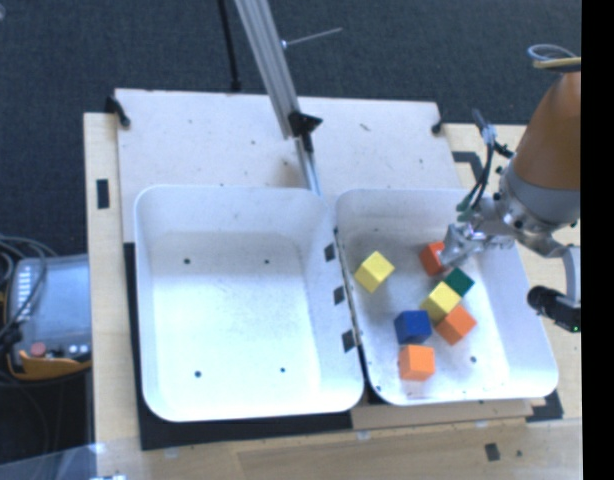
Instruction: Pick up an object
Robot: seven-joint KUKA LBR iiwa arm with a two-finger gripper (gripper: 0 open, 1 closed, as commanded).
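Smooth white plastic bins [237,298], matt coloured blocks [375,271], speckled wooden bench [207,138]

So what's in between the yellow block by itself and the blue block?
Nothing: in the camera view, bare white bin floor separates the lone yellow block from the blue block.

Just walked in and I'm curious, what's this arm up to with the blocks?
The arm reaches in from the right over the right bin, which holds several small blocks. Its gripper is down at a red block near the bin's back, beside a green one. Whether it has gripped anything can't be told. The left bin isn't being touched.
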